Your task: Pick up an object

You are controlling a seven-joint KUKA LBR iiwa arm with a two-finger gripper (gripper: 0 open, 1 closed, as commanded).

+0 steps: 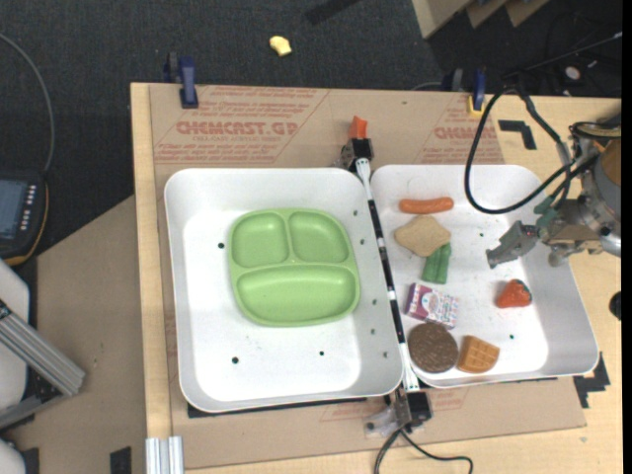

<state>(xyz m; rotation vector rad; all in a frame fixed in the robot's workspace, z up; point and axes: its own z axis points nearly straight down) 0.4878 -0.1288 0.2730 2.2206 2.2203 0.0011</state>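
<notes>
The strawberry [513, 293], a small red toy, lies in the right bin [563, 334] near its right side, just below and beside my claw [506, 250]. It looks like the nearest candidate for a pick. The claw hangs over the bin floor with nothing between its fingers; I cannot tell from this slant whether they are spread or pressed together. To do this well I would centre over the strawberry, keeping clear of the bin's right wall, and come straight down so the rounded toy does not squirt sideways.

The surface is a cardboard-covered board [247, 126] clamped at its far edge. The left bin [197, 344] holds a green divided plate [293, 267]. Sharing the right bin are a brown cookie [433, 347], a slice of bread [423, 235], a purple packet [433, 304], a waffle piece [478, 354], a sausage [426, 205] and a green piece [437, 263]. A yellow scrap [280, 44] lies on the dark floor beyond.
</notes>
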